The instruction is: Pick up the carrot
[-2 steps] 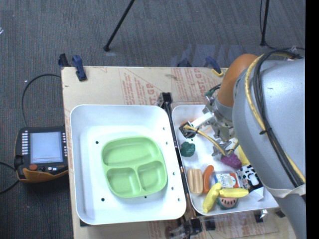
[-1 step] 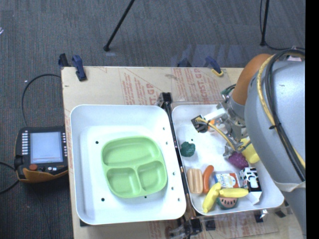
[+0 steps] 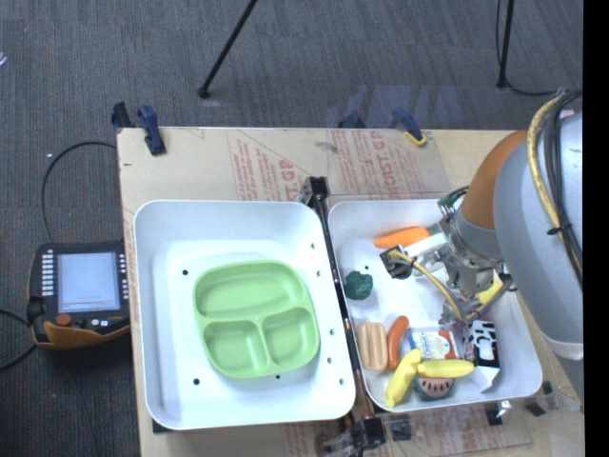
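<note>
- Watermelon slice (image 3: 434,387) is the closest thing to you. It sits at the near wall of the right bin (image 3: 521,374), touching a yellow banana (image 3: 402,377) on its left.
- Just behind the slice, a second yellow piece (image 3: 445,368) lies crosswise. You can't tell what it is at this size.
- Behind that is a small white-and-red pack (image 3: 433,342), with a black-and-white carton (image 3: 481,342) just to its right.
- Left of the pack, a hot dog bun (image 3: 372,345) and a red sausage (image 3: 397,329) lie side by side near the bin's left wall.
- A dark green lump (image 3: 359,285) sits further back on bare bin floor, apart from that pile.
- Your carrot (image 3: 402,237) is in the far part of the right bin. It lies flat on the floor, long axis roughly left to right, well apart from the near-end pile.
- The arm (image 3: 533,246) comes in from the right over the right bin, with its orange band (image 3: 495,174) above the wrist.
- The tool (image 3: 463,298) hangs over the middle-right of that bin, between the carrot and the carton.
- The carrot lies off to the tool's far left, not under it.
- You can't tell whether the tool is open or closed, or whether it has hold of anything, because the wrist covers it from this angle.
- The left bin (image 3: 162,255) holds a green three-compartment plate (image 3: 255,317).
- Both bins sit on the counter (image 3: 238,160), which has a blue clamp (image 3: 149,129) on its far edge.
- A pendant (image 3: 81,291) lies on the floor to the left.
</note>
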Robot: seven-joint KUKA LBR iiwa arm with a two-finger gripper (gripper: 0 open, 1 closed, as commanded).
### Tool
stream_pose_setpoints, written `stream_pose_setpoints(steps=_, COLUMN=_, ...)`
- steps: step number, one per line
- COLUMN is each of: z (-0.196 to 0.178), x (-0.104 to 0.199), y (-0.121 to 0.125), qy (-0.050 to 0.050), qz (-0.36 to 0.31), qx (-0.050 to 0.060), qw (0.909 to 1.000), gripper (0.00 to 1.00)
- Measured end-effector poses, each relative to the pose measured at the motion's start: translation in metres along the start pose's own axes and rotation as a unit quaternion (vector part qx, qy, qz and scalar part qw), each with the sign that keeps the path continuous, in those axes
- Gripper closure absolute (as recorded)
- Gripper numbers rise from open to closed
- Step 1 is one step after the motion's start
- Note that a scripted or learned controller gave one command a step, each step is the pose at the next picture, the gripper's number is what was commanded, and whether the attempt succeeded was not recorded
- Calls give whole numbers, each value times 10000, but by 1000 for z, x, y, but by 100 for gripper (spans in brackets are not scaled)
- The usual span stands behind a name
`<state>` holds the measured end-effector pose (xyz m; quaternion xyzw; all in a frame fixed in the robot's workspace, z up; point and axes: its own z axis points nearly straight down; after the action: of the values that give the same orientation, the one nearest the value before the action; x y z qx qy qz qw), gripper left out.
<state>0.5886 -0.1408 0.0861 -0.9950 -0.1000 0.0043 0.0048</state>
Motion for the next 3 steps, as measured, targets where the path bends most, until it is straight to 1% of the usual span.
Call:
stream_pose_setpoints(steps=1, z=0, x=-8, y=-28, qy=7, qz=-21, qx=-11, qw=10000, gripper=0)
stream_pose_setpoints(steps=2, z=-1, x=46, y=-42, qy=21, qz=-9, qx=-16, qw=10000, gripper=0)
stream_pose_setpoints(steps=3, z=0, x=40, y=-54, qy=3, qz=-11, qx=-14, qw=10000, gripper=0)
